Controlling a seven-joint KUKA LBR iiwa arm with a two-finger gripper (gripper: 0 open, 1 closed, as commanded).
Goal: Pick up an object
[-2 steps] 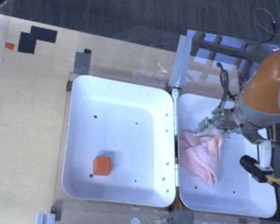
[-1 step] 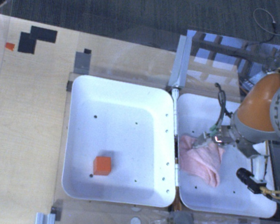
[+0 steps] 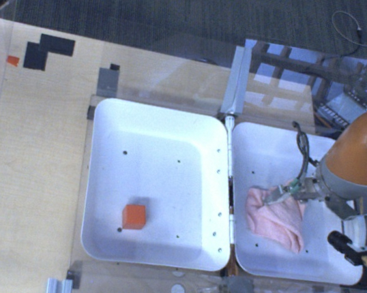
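Camera view: claw [image 3: 285, 191] touching pink cloth [image 3: 274, 219] top edge, right bin [image 3: 266, 145].

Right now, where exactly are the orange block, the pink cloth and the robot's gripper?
orange block [image 3: 134, 217]: camera view, middle of its top face, in the left bin.
pink cloth [image 3: 274, 219]: camera view, middle of the crumpled fabric, in the right bin.
gripper [image 3: 285, 191]: camera view, its tip at the cloth's upper edge.

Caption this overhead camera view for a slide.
KUKA arm's gripper reaches onto a pink cloth in the right bin; an orange cube sits in the left bin.
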